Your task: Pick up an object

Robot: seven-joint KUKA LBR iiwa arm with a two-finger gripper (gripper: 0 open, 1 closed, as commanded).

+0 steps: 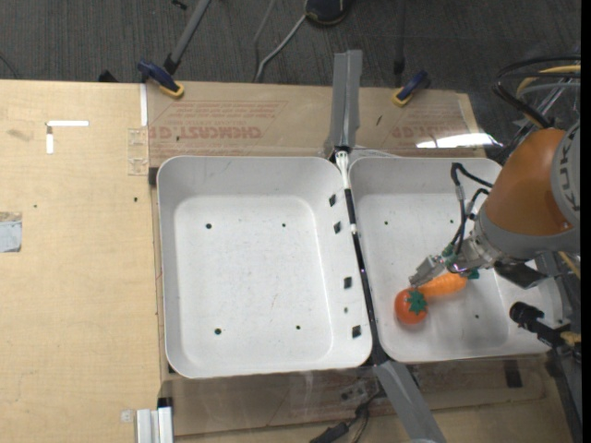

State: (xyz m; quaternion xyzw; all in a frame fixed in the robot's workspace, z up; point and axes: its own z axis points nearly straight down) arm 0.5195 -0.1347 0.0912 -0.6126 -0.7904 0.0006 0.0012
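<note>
Two toys lie in the right bin. A round red toy with a green top rests near the bin's front middle. An orange carrot-shaped toy lies just right of it, touching or nearly touching it. My gripper comes down from the orange-banded wrist at the right and sits directly on the far side of the orange toy, partly covering its upper edge. Whether it has hold of the orange toy is hidden by the gripper body.
The left bin stands beside the right one, divided from it by a grey bar with black clips. Cables hang off the wrist over the right bin. Bare wooden bench stretches to the left.
</note>
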